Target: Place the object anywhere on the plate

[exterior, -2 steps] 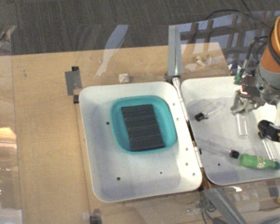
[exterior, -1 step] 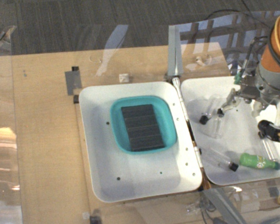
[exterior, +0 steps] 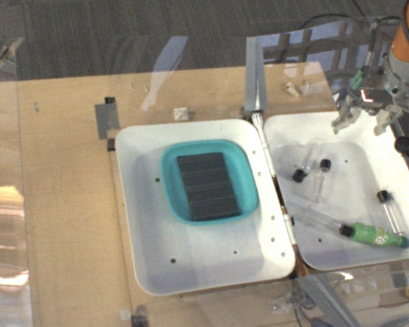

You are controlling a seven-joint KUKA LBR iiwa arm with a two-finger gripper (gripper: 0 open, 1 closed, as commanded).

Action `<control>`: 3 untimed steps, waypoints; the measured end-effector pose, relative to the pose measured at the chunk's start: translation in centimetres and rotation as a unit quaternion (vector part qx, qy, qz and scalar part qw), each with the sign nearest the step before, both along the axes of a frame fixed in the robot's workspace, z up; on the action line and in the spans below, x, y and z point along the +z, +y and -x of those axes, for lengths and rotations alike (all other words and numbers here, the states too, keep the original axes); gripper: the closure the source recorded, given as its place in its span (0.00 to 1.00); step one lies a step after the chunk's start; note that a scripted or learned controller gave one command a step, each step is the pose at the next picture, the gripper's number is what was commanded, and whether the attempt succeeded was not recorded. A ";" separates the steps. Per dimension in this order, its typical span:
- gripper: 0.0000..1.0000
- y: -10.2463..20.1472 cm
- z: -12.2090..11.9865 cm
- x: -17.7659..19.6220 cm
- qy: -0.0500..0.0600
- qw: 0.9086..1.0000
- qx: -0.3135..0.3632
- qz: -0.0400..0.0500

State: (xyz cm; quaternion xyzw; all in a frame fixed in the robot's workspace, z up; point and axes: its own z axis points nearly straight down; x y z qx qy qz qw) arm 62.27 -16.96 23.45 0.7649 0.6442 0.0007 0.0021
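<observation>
A teal plate (exterior: 172,189) lies in the left bin (exterior: 202,266) and carries a dark ridged rectangular block (exterior: 207,186) at its middle. My gripper (exterior: 363,116) hangs over the back right part of the right bin (exterior: 364,254), open, with nothing between its fingers. Below it in that bin lie two small clear vials with black caps (exterior: 310,170), a third capped vial (exterior: 389,212) at the right, and a green bottle (exterior: 374,234) near the front. The gripper is above and apart from all of these.
A long clear tube (exterior: 316,219) lies beside the green bottle's black cap. A metal divider rail (exterior: 255,79) runs back from between the bins. Cables and the arm's wrist (exterior: 406,60) crowd the back right corner. A small white cube (exterior: 181,114) sits on the bench behind the left bin.
</observation>
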 end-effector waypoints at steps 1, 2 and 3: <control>0.00 1.0 3.3 -1.7 0.000 1.000 -0.011 0.000; 0.00 1.0 7.5 -1.9 0.000 0.999 -0.034 0.000; 0.00 -0.3 0.9 0.4 0.000 1.000 -0.020 0.000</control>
